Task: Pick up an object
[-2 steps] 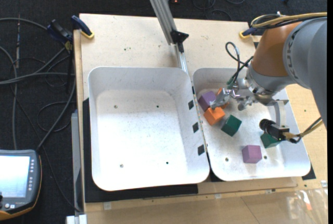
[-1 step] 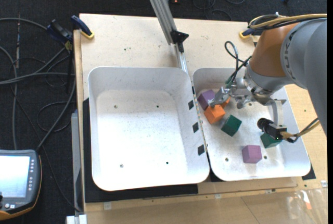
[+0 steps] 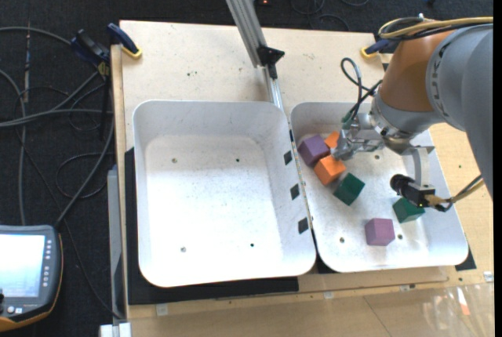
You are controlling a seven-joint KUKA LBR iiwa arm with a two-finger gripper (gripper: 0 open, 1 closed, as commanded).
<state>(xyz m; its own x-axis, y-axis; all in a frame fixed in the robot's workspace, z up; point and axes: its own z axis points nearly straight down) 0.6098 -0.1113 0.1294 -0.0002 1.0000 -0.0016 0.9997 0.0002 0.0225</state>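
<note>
Orange block: small orange cube (image 3: 330,168) in the right white bin (image 3: 447,249), touching a purple cube (image 3: 314,149), a dark green cube (image 3: 348,189) just beside it.
Progress: nothing lifted yet; the grasp and raise are left, I judge.
My gripper (image 3: 353,141): low over the cluster, orange cube just below-left.
Jaw state: cannot tell, my wrist hides it.

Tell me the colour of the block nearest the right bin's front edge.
Purple; that block shows clearly in the camera view.
</note>
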